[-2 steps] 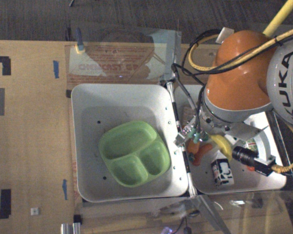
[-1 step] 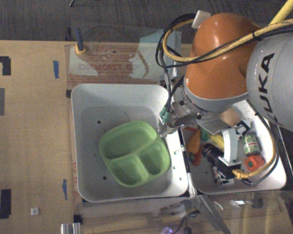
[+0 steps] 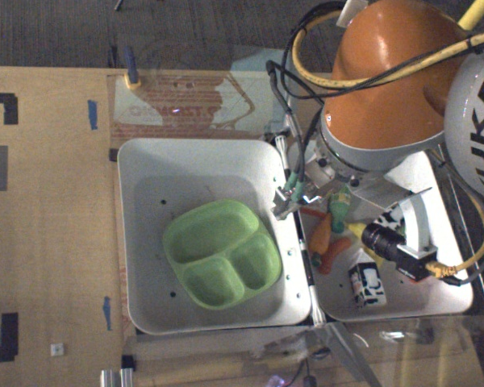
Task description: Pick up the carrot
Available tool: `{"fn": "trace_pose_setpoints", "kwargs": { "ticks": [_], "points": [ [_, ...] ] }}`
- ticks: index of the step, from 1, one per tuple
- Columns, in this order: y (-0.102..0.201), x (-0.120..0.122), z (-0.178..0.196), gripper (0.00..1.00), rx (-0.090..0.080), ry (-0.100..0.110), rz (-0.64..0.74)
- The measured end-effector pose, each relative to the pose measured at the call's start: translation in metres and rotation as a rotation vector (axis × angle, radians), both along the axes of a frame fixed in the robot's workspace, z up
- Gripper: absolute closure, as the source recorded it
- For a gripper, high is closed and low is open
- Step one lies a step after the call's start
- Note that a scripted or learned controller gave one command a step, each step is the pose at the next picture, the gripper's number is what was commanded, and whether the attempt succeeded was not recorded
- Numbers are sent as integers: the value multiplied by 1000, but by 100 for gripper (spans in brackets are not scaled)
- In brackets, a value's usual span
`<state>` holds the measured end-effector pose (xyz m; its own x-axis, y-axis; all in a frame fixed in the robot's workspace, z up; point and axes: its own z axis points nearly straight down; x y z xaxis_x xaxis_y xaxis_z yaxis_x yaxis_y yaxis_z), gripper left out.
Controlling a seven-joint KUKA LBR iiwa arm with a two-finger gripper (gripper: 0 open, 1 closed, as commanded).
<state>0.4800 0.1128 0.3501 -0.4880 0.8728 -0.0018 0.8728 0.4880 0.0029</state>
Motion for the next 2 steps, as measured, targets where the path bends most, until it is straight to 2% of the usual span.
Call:
{"fn": "trace_pose_setpoints", "kwargs": {
  "ticks": [1, 2],
  "points": [
    [27, 37, -67, 100, 0, 4, 134],
    [15, 62, -105, 100, 0, 5, -99]
  ]
}}
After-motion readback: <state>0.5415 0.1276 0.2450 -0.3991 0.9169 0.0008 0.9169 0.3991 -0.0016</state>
